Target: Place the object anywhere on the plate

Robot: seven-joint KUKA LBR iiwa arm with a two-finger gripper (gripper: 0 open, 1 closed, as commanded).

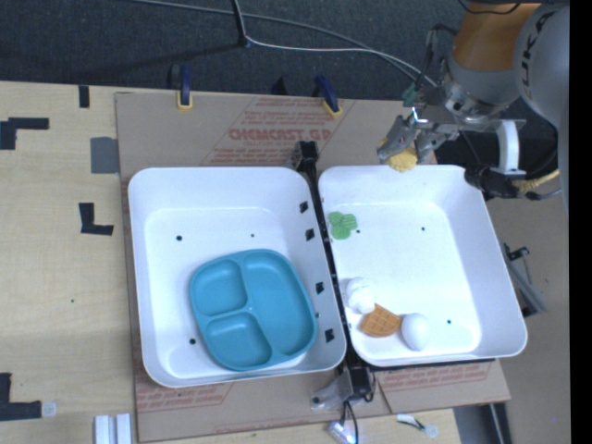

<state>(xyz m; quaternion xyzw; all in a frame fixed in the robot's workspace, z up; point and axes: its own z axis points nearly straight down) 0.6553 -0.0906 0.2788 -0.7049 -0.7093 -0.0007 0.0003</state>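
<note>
A blue plate (pixel 250 308) with three compartments lies in the left bin (pixel 157 211). My gripper (pixel 404 153) hangs over the far rim of the right bin (pixel 462 239), raised above it. A small yellow-tan object (pixel 402 161) sits between the fingers, which are shut on it. The plate is well to the left of and nearer than the gripper.
In the right bin lie a green piece (pixel 342 225) near the left wall, and at the near side a white lump (pixel 359 296), an orange waffle-like piece (pixel 379 322) and a white egg-shaped object (pixel 414 331). A black divider clamp (pixel 319 239) runs between the bins.
</note>
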